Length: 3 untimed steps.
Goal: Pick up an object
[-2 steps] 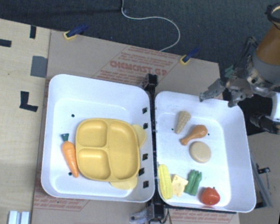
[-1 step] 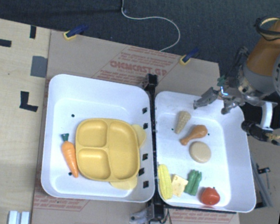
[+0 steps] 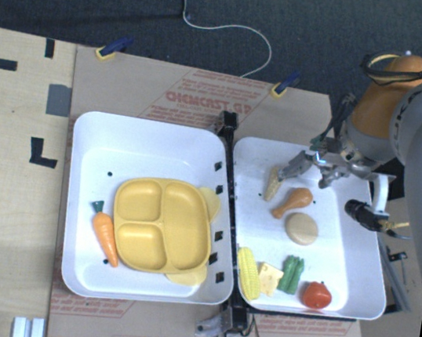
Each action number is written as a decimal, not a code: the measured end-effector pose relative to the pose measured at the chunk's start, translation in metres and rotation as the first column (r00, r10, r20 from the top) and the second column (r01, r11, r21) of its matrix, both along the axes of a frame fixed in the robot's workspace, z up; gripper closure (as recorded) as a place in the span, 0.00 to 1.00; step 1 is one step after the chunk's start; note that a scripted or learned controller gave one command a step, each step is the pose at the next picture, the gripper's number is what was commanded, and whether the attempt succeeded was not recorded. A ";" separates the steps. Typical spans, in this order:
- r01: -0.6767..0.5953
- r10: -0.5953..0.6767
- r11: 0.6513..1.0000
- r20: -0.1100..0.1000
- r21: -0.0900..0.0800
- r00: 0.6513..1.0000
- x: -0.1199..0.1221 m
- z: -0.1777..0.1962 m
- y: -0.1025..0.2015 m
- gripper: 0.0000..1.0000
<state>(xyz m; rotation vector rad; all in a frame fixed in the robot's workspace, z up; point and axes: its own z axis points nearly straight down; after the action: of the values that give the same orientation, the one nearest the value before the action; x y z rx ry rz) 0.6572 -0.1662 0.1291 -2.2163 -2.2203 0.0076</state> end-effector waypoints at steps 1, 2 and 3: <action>-0.001 0.001 1.000 0.003 -0.001 1.000 -0.001 -0.048 0.001 0.00; -0.003 0.003 1.000 0.006 -0.002 1.000 0.001 -0.034 0.002 1.00; 0.001 -0.001 1.000 0.010 0.000 1.000 -0.001 0.015 0.007 1.00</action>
<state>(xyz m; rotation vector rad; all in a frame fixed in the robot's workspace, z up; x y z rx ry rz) 0.6559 -0.1594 0.1438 -2.2218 -2.2247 -0.0032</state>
